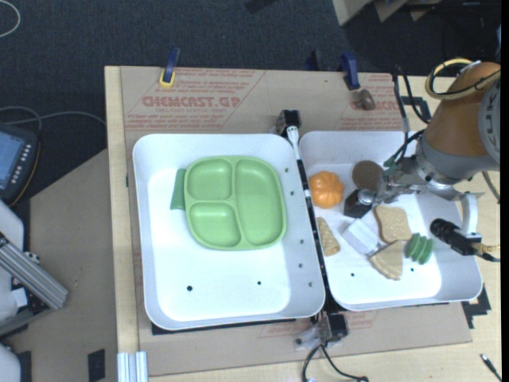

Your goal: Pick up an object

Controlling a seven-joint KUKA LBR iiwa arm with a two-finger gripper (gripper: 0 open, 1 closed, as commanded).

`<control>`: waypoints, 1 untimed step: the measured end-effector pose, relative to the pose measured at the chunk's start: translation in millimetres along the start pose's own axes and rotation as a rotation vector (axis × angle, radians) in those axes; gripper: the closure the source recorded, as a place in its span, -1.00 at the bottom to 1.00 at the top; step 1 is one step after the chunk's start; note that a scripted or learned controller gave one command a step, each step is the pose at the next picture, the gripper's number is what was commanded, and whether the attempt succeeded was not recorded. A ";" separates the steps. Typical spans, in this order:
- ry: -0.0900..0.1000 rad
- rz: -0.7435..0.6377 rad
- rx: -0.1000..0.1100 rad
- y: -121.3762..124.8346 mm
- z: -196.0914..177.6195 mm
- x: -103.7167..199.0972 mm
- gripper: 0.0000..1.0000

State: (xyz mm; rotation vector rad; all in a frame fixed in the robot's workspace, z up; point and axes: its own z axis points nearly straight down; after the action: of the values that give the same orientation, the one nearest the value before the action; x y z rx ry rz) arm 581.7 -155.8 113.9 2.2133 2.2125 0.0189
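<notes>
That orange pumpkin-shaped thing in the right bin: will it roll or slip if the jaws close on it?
The orange pumpkin-shaped toy looks rounded, so it may roll if nudged. Its smooth-looking curved sides could slip from the jaws. Probably light.

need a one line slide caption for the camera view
KUKA arm's gripper low in the right bin among toy food, near an orange pumpkin; green divided plate in the left bin.

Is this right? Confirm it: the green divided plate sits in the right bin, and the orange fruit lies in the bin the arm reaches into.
Not quite. The camera view shows the green divided plate in the left bin, not the right. The orange fruit does lie in the right bin, where the arm reaches.
</notes>
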 end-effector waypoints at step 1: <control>-0.002 0.000 0.014 0.7 -41.9 -3.5 1.00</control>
State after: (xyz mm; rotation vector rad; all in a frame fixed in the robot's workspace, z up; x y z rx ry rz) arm 581.7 -159.4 155.7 2.2190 2.2193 0.0011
